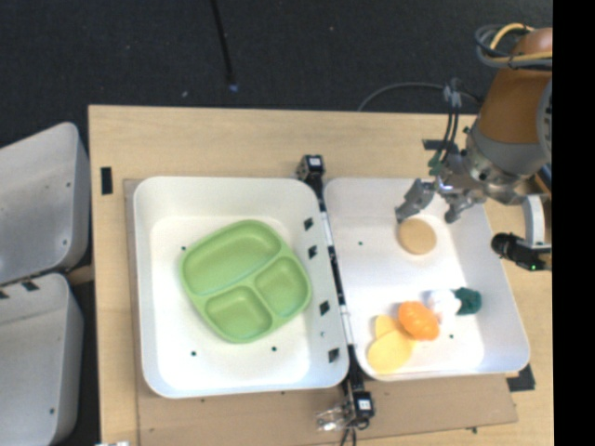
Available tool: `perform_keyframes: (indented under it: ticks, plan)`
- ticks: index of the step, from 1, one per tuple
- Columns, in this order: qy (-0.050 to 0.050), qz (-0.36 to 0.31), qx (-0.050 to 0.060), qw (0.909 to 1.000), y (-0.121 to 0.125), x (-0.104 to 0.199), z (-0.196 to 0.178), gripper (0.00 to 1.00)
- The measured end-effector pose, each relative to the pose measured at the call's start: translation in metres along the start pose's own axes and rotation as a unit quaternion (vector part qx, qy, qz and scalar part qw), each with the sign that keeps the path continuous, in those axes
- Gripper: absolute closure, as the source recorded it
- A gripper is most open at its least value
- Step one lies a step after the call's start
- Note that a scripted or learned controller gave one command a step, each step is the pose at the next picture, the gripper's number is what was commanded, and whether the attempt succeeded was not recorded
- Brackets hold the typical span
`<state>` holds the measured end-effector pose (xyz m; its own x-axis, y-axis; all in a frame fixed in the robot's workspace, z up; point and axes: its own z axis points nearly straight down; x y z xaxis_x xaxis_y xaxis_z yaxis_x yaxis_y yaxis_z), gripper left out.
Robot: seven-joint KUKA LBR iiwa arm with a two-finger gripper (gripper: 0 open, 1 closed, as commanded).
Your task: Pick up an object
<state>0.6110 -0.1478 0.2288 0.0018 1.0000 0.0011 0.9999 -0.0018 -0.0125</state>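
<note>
My gripper (434,208) hangs over the upper part of the right bin (372,277), its two grey fingers spread open. A round tan disc (418,238) lies just below and between the fingertips, not gripped. Toward the front of the same bin sit an orange ball-like piece (418,321), a yellow flat piece (390,349) and a small white and teal item (456,300).
The left bin (167,351) holds a green divided plate (245,280). A black clip (310,166) sits at the top of the seam between the bins. The wooden bench edge (121,137) and white chairs (37,212) lie to the left.
</note>
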Motion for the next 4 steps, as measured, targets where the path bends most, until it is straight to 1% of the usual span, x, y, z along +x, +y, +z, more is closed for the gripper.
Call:
perform_keyframes:
  ticks: [1, 3, 4]
  plan:
    - [0.0, -0.001, -0.007, 1.0, 0.002, 0.0, -0.008, 0.0]
    - [-0.002, 0.001, -0.006, 1.0, 0.008, -0.01, 0.079, 0.0]
    - [-0.003, 0.003, -0.009, 0.9999, 0.011, -0.013, 0.126, 0.0]
